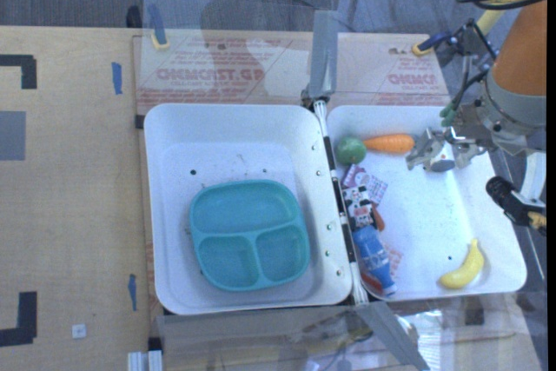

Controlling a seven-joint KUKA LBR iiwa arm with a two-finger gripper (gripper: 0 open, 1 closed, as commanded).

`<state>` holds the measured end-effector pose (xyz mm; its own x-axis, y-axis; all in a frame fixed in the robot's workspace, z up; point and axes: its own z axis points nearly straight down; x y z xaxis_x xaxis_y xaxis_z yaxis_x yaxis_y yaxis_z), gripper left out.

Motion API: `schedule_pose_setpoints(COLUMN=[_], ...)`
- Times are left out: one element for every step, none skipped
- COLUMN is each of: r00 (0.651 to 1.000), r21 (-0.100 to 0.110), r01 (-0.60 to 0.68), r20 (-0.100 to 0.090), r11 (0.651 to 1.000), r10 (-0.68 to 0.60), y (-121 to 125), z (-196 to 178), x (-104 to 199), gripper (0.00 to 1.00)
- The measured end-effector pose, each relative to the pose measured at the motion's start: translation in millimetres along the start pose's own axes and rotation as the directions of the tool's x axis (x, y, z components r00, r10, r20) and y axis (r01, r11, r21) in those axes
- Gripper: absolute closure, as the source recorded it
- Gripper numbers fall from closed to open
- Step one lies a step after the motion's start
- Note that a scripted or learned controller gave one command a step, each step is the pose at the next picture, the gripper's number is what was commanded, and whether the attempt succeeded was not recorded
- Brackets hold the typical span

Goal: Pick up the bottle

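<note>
Near edge of the tabletop: the banana [462,268] is lying in the right bin's [452,213] near right corner. The bottle [372,252] is lying on its side along that bin's left wall, toward the near left corner, blue body with a red end pointing to the near edge. A patterned packet [360,197] is sitting just beyond it, touching or overlapping its far end; which one I cannot tell.

Left bin [174,152]: a teal tray [250,234] with three compartments is resting in the near half.

Farther back in the right bin: a green ball [350,149] against the left wall, a carrot [388,142] just beside it near the far edge.

The hand [439,154] is hovering over the far right part of the right bin, well apart from the bottle. Nothing is sitting between its fingers; whether they are spread or closed, I cannot tell at this angle.

Judgement: the approach step is underway, no grasp made. The next move is calling for travel toward the near left corner, then a descent with the fingers set across the bottle's short width. The wall and the packet are crowding it, so clearance looks tight.
</note>
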<state>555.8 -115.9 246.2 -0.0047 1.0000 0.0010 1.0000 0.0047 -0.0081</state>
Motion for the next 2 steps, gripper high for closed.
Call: schedule_pose_setpoints(r00=[0.852, 0.794], r21=[0.005, -0.011], r01=[-0.523, -0.608], r20=[0.000, -0.007], r11=[0.852, 0.794], r10=[0.523, 0.608], y=[-45.2, -67.1], z=[106.1, 159.6], x=[6.2, 22.9], gripper=[0.00, 0.00])
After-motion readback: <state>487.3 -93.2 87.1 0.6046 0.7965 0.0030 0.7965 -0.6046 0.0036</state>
